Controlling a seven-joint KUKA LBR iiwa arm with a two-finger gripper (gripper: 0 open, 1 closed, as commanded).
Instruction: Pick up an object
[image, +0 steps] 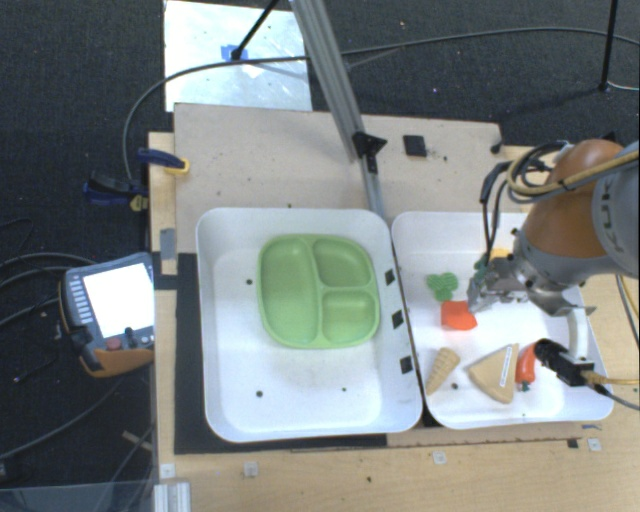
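Hand (482, 292) sits low in right white bin (415, 250), just at 3 o'clock of small orange block (458, 316) — prob lined up for a grab. Can't tell its state. Green toy (441, 285) at block's 12 o'clock — may crowd the approach.

No writing can be read anywhere. The handheld pendant (112, 312) at the left edge of the frame shows a bright blank screen.
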